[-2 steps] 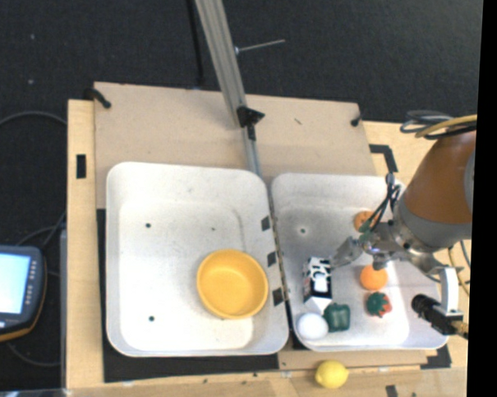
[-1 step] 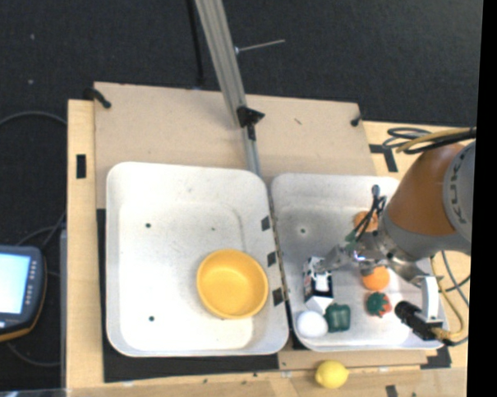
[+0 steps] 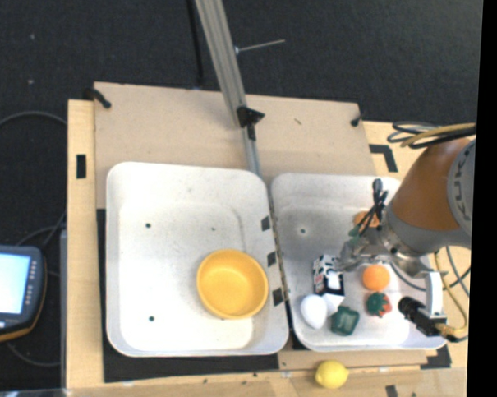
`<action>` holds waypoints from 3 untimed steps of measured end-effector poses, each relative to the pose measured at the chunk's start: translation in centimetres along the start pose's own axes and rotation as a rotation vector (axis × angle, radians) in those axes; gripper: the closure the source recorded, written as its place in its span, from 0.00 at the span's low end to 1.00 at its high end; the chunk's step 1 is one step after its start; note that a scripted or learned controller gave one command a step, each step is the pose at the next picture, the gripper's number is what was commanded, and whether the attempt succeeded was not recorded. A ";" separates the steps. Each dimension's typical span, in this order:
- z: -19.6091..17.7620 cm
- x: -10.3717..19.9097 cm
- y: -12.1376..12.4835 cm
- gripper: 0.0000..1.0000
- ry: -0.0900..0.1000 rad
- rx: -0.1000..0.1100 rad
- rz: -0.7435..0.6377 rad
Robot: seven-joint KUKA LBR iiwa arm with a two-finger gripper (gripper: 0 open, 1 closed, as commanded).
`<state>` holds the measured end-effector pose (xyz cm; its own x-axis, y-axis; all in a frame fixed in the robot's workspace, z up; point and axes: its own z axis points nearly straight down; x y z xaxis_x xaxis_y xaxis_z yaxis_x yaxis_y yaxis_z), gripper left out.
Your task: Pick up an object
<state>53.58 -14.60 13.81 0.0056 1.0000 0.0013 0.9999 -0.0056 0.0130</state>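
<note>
A yellow lemon sits alone on the surface's front edge, outside both bins. Behind it, the right bin holds a cluster along its front wall: a white egg-shaped piece, a dark green block, a small red-and-green fruit, an orange ball and a black-and-white item. The left bin carries a yellow bowl near its front right corner. Your arm reaches over the right bin's far right side, with the end effector low among the objects, just beside the orange ball. You cannot tell how wide it stands or whether it grips anything. By this view, no object is lifted yet; the pick remains to be done.
</note>
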 end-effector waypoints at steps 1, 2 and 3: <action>-6.3 0.3 0.8 1.00 -0.003 0.004 -0.009; -10.0 0.2 1.0 1.00 -0.002 0.006 -0.010; -11.1 5.5 2.3 1.00 0.000 0.010 -0.014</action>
<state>55.76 -9.14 24.93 -0.0086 1.0000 0.0014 1.0000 0.0086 0.0031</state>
